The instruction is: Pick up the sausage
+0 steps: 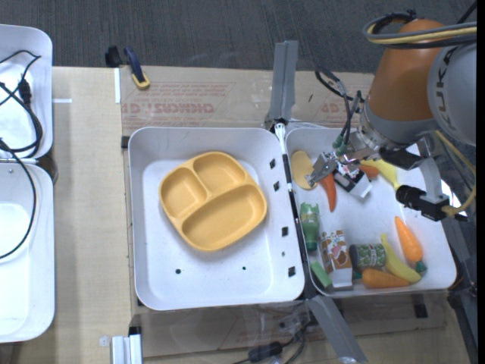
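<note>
- My end effector [327, 167] hangs low over the back left part of the right bin [442, 277], close to the wall it shares with the left bin [138, 226].
- I cannot tell whether it is wide or narrow (wires and small parts crowd around it from this angle).
- The sausage [330, 194], a slim reddish-orange piece, lies just in front of my end effector, its upper end right up against it. I cannot tell whether I am gripping it or it is merely resting on the bin floor.
- A tan round piece [301, 162] sits against the shared wall, just left of my end effector.
- A yellow banana [387, 171] lies on the other side, partly under my wrist.
- Toward the front along the shared wall stands a green bottle [309, 220], then a small carton [336, 253].
- Beside the carton lies a dark green can [369, 255], with a second banana [401, 265] touching it on its right.
- One carrot [409, 239] lies near the right wall; another carrot [382, 279] lies along the front rim.
- The left bin holds a yellow divided plate [213, 201], set at a tilt to the bin's walls.
- Both bins rest on the pale wooden desk [83, 203].
</note>
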